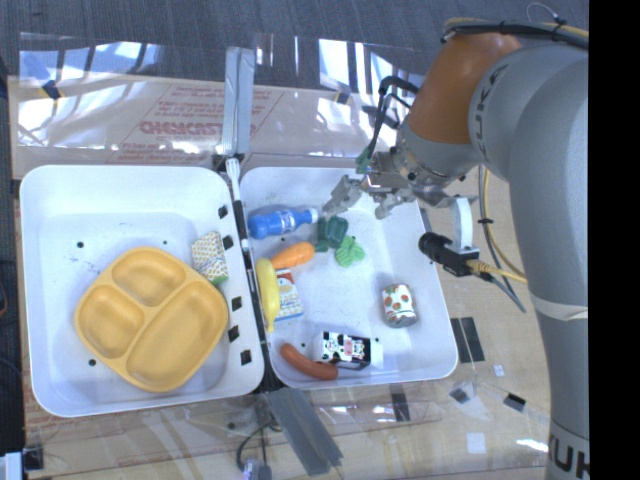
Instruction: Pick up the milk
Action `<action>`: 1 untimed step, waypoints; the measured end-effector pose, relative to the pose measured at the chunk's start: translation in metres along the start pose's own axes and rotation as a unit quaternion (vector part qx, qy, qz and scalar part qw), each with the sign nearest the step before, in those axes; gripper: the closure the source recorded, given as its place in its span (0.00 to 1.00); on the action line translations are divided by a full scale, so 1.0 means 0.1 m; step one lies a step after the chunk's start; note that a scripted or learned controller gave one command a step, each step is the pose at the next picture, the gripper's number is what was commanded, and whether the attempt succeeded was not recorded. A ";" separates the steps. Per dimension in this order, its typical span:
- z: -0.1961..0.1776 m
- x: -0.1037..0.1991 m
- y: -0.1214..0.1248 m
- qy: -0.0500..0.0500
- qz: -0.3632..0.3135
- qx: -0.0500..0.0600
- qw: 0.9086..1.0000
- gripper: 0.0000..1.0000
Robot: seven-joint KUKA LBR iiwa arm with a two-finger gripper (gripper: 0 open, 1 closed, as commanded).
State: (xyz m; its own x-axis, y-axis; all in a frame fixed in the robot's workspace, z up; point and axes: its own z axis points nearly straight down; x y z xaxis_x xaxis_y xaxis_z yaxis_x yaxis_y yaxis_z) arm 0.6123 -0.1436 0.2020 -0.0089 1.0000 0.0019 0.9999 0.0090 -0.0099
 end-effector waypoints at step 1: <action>0.57 0.14 -0.36 0.000 -0.201 -0.001 0.980 0.00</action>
State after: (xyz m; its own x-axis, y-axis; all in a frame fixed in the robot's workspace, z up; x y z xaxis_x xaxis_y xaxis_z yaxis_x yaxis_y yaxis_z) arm 0.5752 -0.1294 0.1456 -0.4011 0.9160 0.0050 0.9160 0.4011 -0.0074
